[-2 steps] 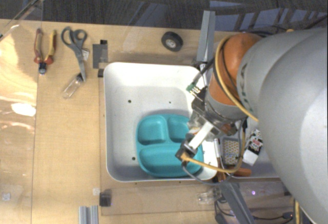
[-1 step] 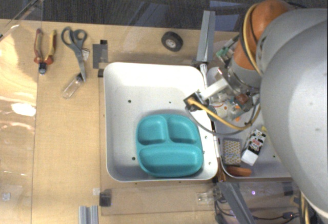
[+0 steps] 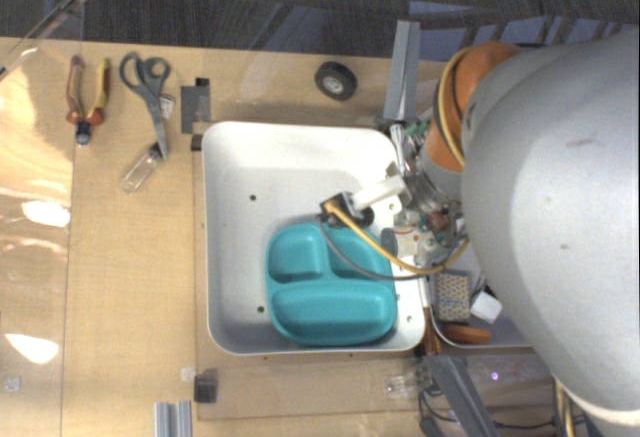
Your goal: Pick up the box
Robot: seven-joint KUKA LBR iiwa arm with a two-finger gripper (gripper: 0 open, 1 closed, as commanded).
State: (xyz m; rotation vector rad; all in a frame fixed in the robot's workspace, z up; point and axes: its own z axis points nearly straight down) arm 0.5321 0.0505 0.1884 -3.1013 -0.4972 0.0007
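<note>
Approach to the teal box, with no grasp made yet.
Pliers (image 3: 85, 97) and scissors (image 3: 150, 90) lie on the bench at left, and a tape roll (image 3: 336, 80) sits further along. The white bin (image 3: 235, 225) holds the teal box (image 3: 330, 290) in its lower right part. The gripper (image 3: 408, 223) hangs by the box's upper right corner, seemingly just above it; how wide it stands I cannot tell. Next it likely needs to settle over a rim and clamp.
</note>
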